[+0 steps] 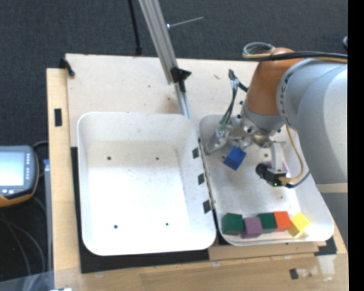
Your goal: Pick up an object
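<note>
Blue block (234,158) sits under the claw (225,139), whose grip I cannot tell.

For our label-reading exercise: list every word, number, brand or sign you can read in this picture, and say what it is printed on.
No text can be read.
Handheld screen at the left edge: its display is a pale blur, nothing legible.
Coloured blocks in the right bin: plain faces, no markings.
Blue block below the gripper: plain.
Left bin: dark specks, no lettering.
</note>
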You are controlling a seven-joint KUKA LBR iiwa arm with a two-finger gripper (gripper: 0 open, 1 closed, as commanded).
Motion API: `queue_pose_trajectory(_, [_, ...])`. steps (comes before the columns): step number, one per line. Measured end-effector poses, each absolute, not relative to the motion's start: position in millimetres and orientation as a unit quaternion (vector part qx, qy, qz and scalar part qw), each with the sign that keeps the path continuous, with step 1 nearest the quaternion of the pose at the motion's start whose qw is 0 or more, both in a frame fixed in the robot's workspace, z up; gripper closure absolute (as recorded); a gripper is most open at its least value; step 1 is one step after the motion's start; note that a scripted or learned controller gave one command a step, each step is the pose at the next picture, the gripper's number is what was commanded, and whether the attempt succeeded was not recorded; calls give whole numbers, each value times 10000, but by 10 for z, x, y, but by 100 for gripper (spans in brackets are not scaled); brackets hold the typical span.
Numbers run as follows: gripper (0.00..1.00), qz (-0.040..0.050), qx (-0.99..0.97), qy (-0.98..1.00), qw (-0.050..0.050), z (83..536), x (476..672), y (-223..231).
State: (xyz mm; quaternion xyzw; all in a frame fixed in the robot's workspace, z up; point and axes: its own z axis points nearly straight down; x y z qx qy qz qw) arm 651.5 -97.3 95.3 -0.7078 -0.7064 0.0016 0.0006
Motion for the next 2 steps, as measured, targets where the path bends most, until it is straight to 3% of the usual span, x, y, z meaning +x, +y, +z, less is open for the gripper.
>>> queue_pose_trajectory(2, [0,-10,-7092,-7050,-10,974,6532,-969])
